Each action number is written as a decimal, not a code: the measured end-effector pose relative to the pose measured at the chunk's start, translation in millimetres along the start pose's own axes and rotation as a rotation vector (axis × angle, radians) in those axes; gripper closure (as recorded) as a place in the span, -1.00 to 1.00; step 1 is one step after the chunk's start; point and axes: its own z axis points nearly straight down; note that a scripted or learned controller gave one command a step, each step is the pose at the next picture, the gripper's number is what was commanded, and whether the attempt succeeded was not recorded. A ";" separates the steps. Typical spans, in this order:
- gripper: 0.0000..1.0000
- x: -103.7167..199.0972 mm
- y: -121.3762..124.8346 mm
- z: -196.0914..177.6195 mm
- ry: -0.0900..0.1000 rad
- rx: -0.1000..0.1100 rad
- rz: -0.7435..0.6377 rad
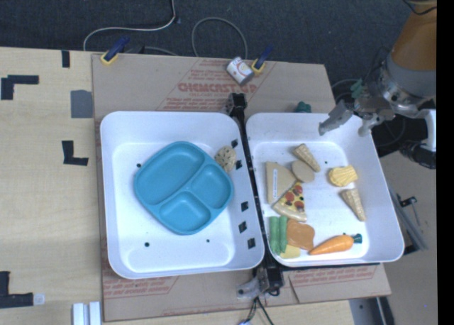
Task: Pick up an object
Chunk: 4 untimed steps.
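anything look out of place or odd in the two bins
One thing: a small speckled cookie-like piece sits alone in the left bin, beside the blue divided plate rather than on it, while all the other toy food lies in the right bin. Nothing looks spilled or damaged.

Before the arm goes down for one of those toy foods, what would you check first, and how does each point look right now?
1. Gripper carries nothing between its fingers: ok.
2. Fingers spread enough to take an object: ok, they look apart.
3. Gripper over the right bin: ok, above its upper edge.
4. Gripper lined up over one object: not ok, the nearest, a cone, lies lower left of it.
5. An object lying free of the others: ok, the yellow piece sits alone.
6. Carrot free to grasp: cannot tell, it lies close to the bin's lower wall.
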 end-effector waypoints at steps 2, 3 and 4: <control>-1.00 12.0 10.4 173.9 -0.002 -0.013 0.003; -1.00 54.1 65.0 176.3 0.000 -0.006 -0.005; 1.00 51.4 63.2 165.7 -0.001 -0.004 -0.002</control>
